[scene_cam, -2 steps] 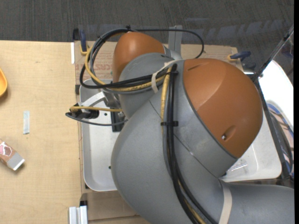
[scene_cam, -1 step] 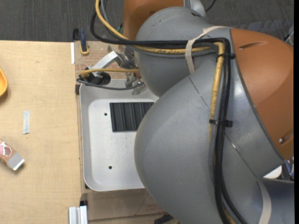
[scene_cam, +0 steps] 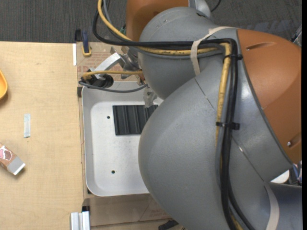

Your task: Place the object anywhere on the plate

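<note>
The grey arm [scene_cam: 201, 143] with its orange band [scene_cam: 268, 85] covers the right half of the camera view and hides the right part of the white bin [scene_cam: 103, 181]. A dark ribbed rectangular block [scene_cam: 128, 119] lies flat in the bin's upper part, its right end going under the arm. At the far left edge a curved orange piece [scene_cam: 2, 86] pokes into view, possibly a plate's rim. A small red-and-white packet [scene_cam: 10, 160] lies on the wooden surface at the lower left.
A light wooden board [scene_cam: 43, 80] spans the left side, with a small silver strip [scene_cam: 27, 126] on it. Yellow and black cables [scene_cam: 115, 32] loop over the bin's top edge beside a black fitting [scene_cam: 99, 82] and a metal bracket [scene_cam: 115, 61].
</note>
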Motion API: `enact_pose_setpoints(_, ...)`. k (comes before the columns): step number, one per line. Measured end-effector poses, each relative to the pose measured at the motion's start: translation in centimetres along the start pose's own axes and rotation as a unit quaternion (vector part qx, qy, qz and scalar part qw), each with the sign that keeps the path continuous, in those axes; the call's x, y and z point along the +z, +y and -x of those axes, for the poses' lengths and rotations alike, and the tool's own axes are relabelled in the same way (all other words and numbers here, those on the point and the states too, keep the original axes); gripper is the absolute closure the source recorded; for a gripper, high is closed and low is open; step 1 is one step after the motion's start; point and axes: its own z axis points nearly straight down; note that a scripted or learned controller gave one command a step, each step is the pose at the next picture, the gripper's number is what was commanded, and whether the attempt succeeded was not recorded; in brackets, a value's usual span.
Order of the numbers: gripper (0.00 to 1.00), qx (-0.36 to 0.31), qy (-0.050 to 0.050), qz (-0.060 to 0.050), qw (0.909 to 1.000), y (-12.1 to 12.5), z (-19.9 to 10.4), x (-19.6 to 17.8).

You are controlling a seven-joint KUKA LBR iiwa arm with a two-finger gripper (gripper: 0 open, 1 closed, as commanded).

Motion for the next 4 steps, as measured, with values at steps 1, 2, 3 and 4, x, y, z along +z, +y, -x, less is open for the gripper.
enact_pose_setpoints(1, 0.0, 0.145, 0.001, 0.0, 0.9894, 1.1, -0.1, 6.8)
enact_pose_setpoints(2, 0.0, 0.166, 0.0, 0.0, 0.9862, -5.1, 8.0, 15.1)
enact_pose_setpoints(3, 0.0, 0.164, 0.0, 0.0, 0.9865, -8.1, 13.2, 13.5)
enact_pose_setpoints(4, 0.0, 0.163, 0.0, 0.0, 0.9866, -8.2, 13.2, 13.5)
